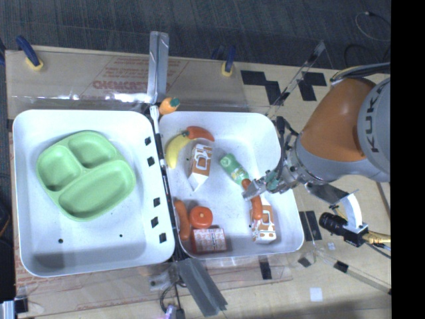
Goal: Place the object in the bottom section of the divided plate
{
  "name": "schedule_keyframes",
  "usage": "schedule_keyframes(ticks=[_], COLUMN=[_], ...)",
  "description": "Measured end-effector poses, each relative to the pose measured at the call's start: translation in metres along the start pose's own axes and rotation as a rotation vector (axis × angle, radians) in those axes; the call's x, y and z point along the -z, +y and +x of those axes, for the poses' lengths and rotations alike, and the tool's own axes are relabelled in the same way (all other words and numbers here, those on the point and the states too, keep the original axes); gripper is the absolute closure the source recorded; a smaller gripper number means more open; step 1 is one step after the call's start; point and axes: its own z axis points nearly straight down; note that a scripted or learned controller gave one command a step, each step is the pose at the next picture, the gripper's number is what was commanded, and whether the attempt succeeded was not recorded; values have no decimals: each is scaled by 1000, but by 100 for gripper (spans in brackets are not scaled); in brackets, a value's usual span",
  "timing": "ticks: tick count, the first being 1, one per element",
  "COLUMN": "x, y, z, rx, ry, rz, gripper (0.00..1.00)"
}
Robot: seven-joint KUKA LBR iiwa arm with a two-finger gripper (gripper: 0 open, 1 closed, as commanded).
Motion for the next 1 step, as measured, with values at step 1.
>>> schedule_keyframes(ticks=[1], x=[-27], y=[23], z=[75], rx=[63], ry=[1], rz=[2], gripper=[100])
